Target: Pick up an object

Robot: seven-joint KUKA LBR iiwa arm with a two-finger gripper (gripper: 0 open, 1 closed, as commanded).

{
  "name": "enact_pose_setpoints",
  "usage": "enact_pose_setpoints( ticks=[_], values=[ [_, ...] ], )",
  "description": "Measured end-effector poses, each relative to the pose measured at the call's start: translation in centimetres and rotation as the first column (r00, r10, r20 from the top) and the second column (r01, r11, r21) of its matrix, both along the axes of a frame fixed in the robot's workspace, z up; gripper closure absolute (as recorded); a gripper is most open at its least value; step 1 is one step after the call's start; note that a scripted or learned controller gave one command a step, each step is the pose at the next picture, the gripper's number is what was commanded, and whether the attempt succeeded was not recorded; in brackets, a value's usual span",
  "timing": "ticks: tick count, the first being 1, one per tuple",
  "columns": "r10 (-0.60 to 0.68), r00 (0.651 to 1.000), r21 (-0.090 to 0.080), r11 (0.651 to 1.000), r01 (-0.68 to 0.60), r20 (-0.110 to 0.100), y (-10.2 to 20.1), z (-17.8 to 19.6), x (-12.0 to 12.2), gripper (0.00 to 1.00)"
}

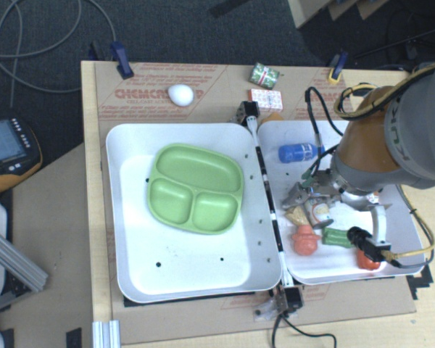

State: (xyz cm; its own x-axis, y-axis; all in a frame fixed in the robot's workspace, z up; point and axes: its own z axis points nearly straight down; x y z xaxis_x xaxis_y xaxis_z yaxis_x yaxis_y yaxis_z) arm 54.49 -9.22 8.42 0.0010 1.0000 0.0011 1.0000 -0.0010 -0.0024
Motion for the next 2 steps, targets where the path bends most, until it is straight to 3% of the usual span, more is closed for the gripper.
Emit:
enact_pose_setpoints(
  ticks=[1,2],
  values=[
    [-0.001,1.000,-0.001,1.000,0.001,0.003,0.0,1.1,0.1,1.00],
    [0.003,1.000,0.000,1.000,-0.003,0.005,5.8,10.1,4.3,1.00]
  ],
)
